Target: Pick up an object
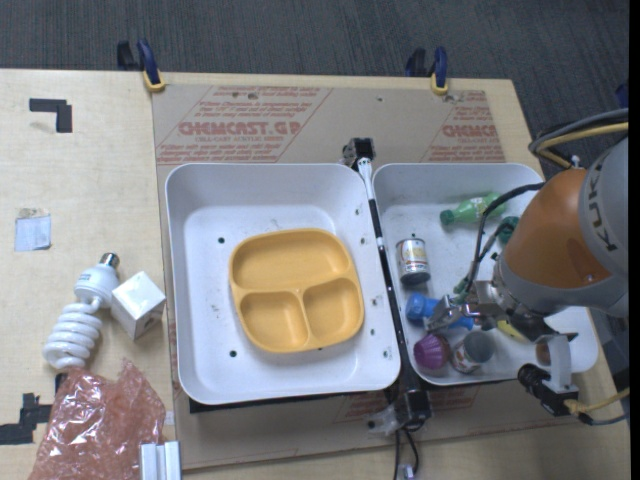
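Observation:
The right bin holds several small objects. A green bottle lies at its back and a small tin can stands near its left wall. A blue object, a purple ball and a grey cylinder are at the front. My gripper hangs low over the front of this bin, just right of the blue object and above the grey cylinder. The orange-banded wrist hides the bin's right side.
The left bin holds a yellow divided plate. On the bench to the left lie a spiral light bulb, a white cube and a pink plastic bag. Two blue clamps hold the back board.

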Robot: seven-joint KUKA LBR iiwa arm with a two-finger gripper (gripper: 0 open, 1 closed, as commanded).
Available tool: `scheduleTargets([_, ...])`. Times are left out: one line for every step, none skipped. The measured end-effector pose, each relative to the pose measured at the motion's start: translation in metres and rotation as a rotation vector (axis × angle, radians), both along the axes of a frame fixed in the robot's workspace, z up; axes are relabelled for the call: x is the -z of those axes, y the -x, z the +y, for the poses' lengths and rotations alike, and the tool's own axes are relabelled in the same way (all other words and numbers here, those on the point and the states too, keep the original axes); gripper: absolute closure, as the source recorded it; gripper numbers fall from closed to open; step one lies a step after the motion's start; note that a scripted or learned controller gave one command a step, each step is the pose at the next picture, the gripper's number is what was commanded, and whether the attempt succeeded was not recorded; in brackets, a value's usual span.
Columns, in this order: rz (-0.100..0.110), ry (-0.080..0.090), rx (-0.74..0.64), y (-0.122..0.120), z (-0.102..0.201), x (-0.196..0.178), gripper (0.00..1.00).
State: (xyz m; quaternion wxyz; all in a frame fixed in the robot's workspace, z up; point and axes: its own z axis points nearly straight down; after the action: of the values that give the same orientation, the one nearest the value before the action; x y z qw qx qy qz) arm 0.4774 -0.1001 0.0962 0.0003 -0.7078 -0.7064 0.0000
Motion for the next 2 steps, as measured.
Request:
scheduleTargets([-0.003, 0.002, 0.002, -0.001, -0.001, -0.010, 1.00])
scheduleTargets([-0.002, 0.001, -0.003, -0.001, 0.064, -0.096, 1.00])
